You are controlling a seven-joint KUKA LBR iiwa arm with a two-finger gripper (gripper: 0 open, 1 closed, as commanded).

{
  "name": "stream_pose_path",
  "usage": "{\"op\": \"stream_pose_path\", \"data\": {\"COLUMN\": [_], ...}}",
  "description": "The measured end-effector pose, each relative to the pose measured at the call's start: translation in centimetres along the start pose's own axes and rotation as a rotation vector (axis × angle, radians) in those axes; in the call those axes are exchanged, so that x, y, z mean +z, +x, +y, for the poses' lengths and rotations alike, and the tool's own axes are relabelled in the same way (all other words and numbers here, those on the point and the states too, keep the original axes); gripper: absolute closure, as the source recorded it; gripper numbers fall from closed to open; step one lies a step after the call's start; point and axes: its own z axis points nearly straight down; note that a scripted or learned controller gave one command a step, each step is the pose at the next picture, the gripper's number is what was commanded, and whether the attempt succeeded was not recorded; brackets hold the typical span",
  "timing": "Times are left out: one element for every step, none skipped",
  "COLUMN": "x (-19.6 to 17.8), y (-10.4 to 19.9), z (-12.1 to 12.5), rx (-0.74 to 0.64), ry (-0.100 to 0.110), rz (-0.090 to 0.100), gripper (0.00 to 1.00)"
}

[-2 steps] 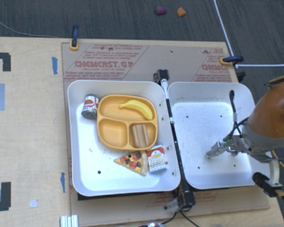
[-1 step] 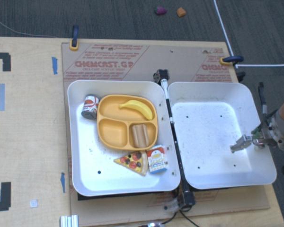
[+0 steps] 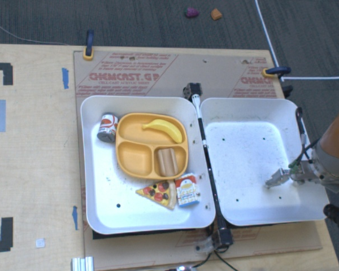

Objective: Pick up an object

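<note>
The arm (image 3: 333,145) is grey with an orange band above the wrist. Its gripper (image 3: 278,178) ends in pale metal fingers, with thin wires at their base.

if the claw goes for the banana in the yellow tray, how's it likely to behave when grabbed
The banana is curved and looks smooth, so it may pivot or slip between two fingers. It lies loose in the top compartment of the yellow tray, so a push would probably slide it to the rim. It looks like a toy, likely light and stiff.
</note>
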Motion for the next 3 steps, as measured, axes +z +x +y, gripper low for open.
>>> {"op": "stream_pose_path", "data": {"x": [-1.0,-6.8,-10.0], "y": [-0.3,8.9,15.3], "z": [0.0,0.6,0.6], "rx": [0.003,0.001,0.002], "ry": [-0.006,-0.001,-0.002], "rz": [-0.011,-0.005,-0.005], "gripper": [1.0,1.0,1.0]}}
